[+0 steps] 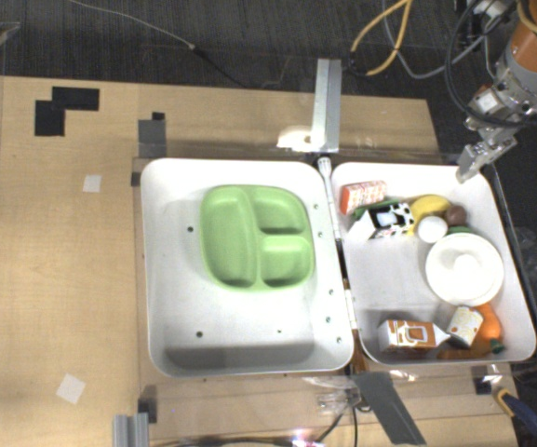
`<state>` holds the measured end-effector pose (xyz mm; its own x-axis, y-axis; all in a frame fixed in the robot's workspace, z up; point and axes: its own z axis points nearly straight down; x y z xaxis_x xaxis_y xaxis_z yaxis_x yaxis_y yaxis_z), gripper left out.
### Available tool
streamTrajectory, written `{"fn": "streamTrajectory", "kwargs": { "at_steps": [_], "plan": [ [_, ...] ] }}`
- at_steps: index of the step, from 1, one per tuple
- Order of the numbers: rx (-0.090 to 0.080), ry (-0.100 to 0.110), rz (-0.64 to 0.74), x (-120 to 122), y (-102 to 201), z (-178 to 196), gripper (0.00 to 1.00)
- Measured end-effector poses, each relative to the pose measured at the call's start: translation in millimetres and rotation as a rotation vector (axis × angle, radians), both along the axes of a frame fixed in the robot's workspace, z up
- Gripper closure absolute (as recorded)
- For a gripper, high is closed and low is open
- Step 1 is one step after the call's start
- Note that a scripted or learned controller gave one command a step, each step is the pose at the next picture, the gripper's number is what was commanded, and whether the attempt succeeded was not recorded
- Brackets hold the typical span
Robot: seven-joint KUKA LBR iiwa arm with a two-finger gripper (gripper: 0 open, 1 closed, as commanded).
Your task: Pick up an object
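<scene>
Grey arm [519, 73] | fingers [473, 161] seemingly bare | above right bin [380, 343] corner

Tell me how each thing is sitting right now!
Green tray: flat, right way up, alone in the left bin.
White plate: flat in the right bin.
Brown carton: lying on its side.
Red box: lying down.
Banana: lying by the plate.
Gripper: above the right bin's far corner, holding nothing.

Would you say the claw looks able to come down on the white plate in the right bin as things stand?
Probably yes. The claw hangs at the right bin's far right corner, and the white plate lies face up with nothing on top; only the small items beside it crowd its edges.
</scene>
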<state>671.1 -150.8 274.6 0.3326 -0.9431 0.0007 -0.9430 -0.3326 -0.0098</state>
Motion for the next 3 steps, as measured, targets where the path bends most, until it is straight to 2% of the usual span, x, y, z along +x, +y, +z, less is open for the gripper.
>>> {"fn": "streamTrajectory", "kwargs": {
  "at_steps": [1,2,3],
  "plan": [
    [0.003,0.005,0.039,-1.0,70.2,-31.9,1.00],
    [-0.003,0.001,0.248,-1.1,26.4,6.4,1.00],
    [0.001,0.009,0.314,-14.8,51.1,-54.5,1.00]
  ]
}}
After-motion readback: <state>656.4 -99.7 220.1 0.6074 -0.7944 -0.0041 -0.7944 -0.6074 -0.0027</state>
